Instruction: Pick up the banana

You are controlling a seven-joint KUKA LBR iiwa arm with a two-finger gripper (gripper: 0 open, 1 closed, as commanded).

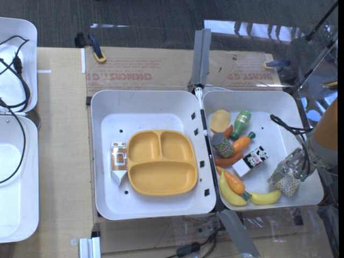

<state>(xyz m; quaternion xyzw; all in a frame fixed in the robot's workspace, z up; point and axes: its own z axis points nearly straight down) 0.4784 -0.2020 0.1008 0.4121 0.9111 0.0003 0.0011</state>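
The yellow banana (265, 198) lies curved along the near wall of the right bin (301, 117), and a small carrot (234, 181) rests across its left part. My gripper (288, 177) is low in the same bin at its right side, just above and to the right of the banana's right tip. The arm, with its orange band (329, 128), comes in from the right edge.
In the right bin there are also a green bottle (242, 122), a tan round item (220, 120), a grey can (219, 142), a larger carrot (239, 144) and a cow-print carton (251, 160). The left bin holds a yellow divided plate (161, 162) and a small box (119, 158).
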